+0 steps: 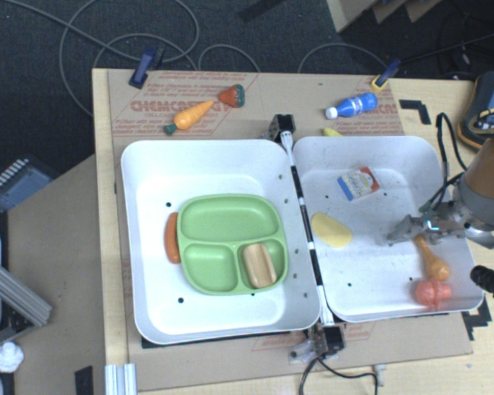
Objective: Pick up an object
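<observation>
The hand [407, 229] was found low inside the right bin [379, 303], reached in from the right on the grey arm [486, 188]. Whether it was open, closed or gripping could not be told at this resolution; nothing was seen held in it.

Candidate objects were recorded from largest to smallest. A yellow soft piece [332, 230] lay to the left of the hand, apart from it. A red, white and blue packet [359, 183] lay beyond the hand, toward the far wall of the bin. A pink rounded toy [431, 293] lay nearer the camera than the hand, by the bin's near rim, and an orange stick-like toy [432, 257] lay just beside the hand, between it and the pink toy.

The orange toy was judged the likeliest target, being closest. For a sound grasp it is advised that the hand be centred over the toy's long axis, closed across its narrow width, and lifted straight up, clear of the pink toy.

The left bin [148, 220], well to the left of the hand, carried a green divided tray [222, 220] with a bread-roll toy [259, 266] in one compartment and a sausage toy [173, 237] beside the tray. The tabletop [313, 97] was covered with printed cardboard bearing a carrot toy [193, 115] and a blue bottle [352, 106]. Dark carpet with loose cables [90, 23] was noted beyond.
</observation>
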Controlling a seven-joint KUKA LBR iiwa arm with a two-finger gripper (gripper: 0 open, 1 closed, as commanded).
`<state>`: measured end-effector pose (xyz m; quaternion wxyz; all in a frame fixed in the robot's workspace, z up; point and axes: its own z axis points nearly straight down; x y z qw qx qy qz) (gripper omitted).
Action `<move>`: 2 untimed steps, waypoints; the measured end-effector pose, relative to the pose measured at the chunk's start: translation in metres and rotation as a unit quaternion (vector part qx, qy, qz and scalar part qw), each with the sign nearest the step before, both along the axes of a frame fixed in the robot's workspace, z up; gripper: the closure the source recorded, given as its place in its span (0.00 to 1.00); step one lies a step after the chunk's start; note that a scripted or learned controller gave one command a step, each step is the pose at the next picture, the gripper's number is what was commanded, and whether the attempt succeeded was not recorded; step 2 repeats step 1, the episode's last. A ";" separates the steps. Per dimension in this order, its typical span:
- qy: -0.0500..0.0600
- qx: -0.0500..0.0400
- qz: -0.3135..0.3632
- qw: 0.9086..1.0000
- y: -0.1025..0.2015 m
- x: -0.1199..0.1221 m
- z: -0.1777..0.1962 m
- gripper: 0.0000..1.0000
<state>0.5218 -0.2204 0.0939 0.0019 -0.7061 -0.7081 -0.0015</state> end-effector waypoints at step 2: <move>-0.001 -0.002 -0.001 1.000 -0.002 0.000 0.010 1.00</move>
